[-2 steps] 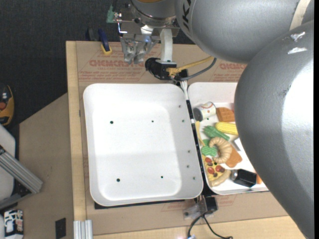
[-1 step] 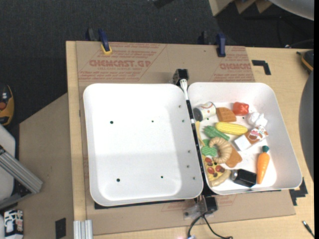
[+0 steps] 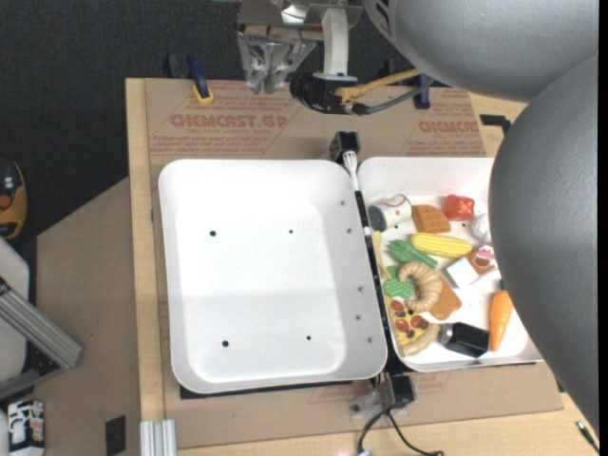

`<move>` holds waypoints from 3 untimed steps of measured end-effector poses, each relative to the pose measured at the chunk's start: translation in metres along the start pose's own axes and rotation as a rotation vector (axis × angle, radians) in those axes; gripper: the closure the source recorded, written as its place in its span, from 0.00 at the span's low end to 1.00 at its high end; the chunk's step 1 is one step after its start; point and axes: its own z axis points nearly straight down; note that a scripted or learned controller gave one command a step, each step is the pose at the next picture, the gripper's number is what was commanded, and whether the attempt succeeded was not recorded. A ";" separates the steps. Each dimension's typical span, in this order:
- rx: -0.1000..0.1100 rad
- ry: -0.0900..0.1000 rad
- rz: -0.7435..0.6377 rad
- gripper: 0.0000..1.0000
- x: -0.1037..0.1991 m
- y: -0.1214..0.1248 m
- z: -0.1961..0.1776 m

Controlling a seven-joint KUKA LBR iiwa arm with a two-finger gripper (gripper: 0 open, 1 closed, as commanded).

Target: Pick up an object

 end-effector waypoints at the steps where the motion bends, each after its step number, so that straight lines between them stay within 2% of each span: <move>1: -0.027 0.008 -0.004 1.00 0.000 -0.001 -0.098; 2: 0.001 0.000 0.000 1.00 0.000 0.000 0.064; 3: -0.033 0.011 -0.003 1.00 0.000 -0.010 -0.076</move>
